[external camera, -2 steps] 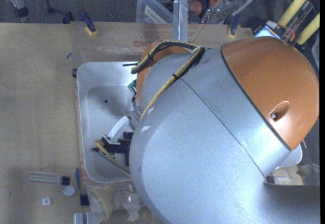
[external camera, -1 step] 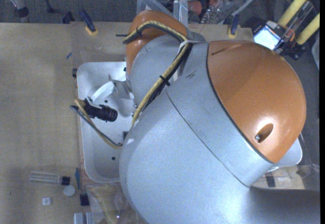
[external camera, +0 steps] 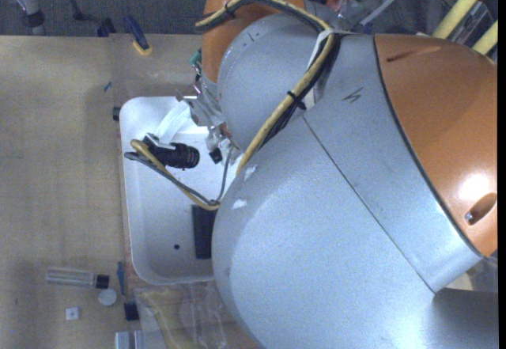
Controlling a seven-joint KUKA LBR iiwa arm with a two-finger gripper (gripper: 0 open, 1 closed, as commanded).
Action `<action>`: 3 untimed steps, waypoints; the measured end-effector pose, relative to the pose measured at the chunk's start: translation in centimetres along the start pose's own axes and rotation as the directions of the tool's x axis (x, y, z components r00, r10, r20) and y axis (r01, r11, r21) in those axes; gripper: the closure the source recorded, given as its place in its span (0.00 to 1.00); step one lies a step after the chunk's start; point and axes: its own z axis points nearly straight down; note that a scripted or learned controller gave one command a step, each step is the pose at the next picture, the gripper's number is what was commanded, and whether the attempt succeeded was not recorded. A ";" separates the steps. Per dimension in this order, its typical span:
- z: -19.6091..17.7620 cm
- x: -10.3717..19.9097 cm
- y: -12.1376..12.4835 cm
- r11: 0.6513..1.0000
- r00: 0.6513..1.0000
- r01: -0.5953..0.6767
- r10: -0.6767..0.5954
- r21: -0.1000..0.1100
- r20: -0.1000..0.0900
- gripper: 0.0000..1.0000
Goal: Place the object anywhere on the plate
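Steel-grey arm bulk covers most of the scene, swinging in from the right over the wooden counter. Beneath it lies a white bin, its left wall and floor partly showing. Near the wrist, a yellow cable loops out across the bin, beside a black cylindrical fitting. A flat dark item rests on the bin floor, close to the arm's edge. I cannot tell how the jaws stand, since the arm hides them. Neither the plate nor the object to be placed can be made out, so progress is hard to judge; nothing shows placement as done.
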 end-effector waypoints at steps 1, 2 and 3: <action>3.7 -10.1 -5.6 0.990 0.990 -0.140 0.140 0.000 0.001 1.00; -0.1 -6.7 -3.7 0.989 0.989 0.149 -0.149 0.001 0.001 1.00; 1.3 -0.7 -0.2 0.999 0.999 0.048 -0.048 -0.001 -0.002 1.00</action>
